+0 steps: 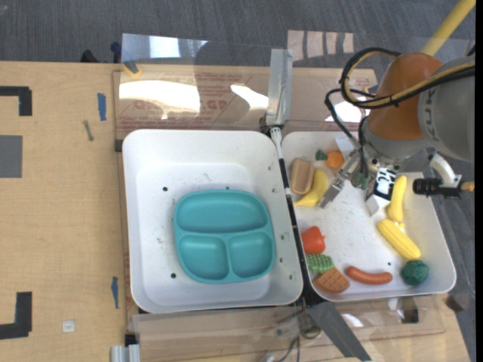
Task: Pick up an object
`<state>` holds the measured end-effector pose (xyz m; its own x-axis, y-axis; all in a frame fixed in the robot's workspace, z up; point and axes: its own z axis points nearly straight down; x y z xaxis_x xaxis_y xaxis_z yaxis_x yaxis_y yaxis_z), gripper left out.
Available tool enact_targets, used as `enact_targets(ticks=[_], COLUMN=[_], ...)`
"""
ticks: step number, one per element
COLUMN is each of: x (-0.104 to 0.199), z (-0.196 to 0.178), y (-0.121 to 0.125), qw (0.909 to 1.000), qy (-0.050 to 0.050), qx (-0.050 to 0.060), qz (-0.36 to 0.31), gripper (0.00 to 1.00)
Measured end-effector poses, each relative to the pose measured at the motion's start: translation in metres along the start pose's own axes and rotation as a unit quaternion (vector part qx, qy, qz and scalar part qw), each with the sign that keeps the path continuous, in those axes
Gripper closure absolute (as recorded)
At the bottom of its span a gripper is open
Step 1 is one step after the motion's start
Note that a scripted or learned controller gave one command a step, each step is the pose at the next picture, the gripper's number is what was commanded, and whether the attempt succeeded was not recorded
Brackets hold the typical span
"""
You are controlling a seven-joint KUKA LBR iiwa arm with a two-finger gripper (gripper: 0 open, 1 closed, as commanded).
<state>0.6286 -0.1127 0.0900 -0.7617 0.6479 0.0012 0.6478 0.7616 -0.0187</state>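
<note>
The bench (60, 202) is tan, and it carries two shallow white bins side by side. The left bin (143, 164) holds one thing: a teal tray (223, 234) with three compartments, one long across the top and two smaller below, lying flat near the bin's middle.

The right bin (347, 225) holds the toy food. The arm (423, 104), grey with an orange band, comes in from the right over this bin's upper part. Its gripper (339, 183) hangs low over the upper left area of the bin; whether it is apart or together I cannot tell, and nothing is seen held in it.

Just left of it lie a tan bread piece (302, 175) and a yellow piece (313, 189), touching each other near the bin's left wall. A small orange bit (334, 157) sits above them. At the right, a banana (397, 199) stands above a corn cob (398, 238), near it. Along the bottom are a sausage (368, 276), a green ball (414, 272), a waffle-like piece (330, 280) with a green leafy piece (319, 263) touching it, and a red pepper (313, 240) above those.
</note>
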Motion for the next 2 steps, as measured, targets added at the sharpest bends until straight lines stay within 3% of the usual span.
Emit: enact_targets(ticks=[1,2], x=[0.0022,-0.0035], z=[0.0000,-0.0008], y=[0.0027,0.0070], qw=[0.9996,0.9996], qy=[0.001,0.010], qx=[-0.002,0.005], qz=[0.027,0.027], gripper=[0.00,0.00])
